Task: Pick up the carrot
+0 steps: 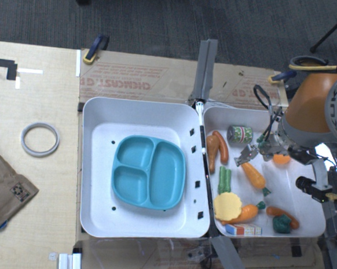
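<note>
Orange plastic carrot [253,175] mid right white bin [304,231], just under two-finger gripper [249,157], fingers narrow, gripping nothing visible. Open floor right of it. Green can [240,134] label unreadable.

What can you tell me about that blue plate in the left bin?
The plate is light blue, seemingly plastic, a rounded rectangle with a raised rim. It is split into three compartments: two smaller ones on the left, one long one on the right. It lies flat, face up, near the middle of the left bin, slightly turned. It touches the bin floor.
</note>
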### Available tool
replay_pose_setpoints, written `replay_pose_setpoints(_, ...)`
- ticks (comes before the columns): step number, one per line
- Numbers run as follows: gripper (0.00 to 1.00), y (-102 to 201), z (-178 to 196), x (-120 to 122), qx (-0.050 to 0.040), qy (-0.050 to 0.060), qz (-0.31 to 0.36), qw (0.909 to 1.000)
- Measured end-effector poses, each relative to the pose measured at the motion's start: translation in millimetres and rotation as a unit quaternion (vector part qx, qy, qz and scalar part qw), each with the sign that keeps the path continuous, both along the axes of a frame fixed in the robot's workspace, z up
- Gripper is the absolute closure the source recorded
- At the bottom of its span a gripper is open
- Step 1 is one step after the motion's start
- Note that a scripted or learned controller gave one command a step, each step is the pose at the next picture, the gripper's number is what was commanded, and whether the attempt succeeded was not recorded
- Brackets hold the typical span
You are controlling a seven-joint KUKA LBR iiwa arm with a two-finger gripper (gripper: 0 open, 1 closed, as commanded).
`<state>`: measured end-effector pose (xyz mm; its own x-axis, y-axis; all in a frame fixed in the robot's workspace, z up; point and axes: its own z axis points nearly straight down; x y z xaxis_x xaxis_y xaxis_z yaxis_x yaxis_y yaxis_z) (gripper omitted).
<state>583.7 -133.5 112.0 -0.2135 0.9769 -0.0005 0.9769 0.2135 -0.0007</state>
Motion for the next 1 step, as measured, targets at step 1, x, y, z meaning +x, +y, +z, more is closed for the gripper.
replay_pose_setpoints(1,0.00,-4.2,-20.6,-29.1,0.0003,0.000,-0.030,0.9996)
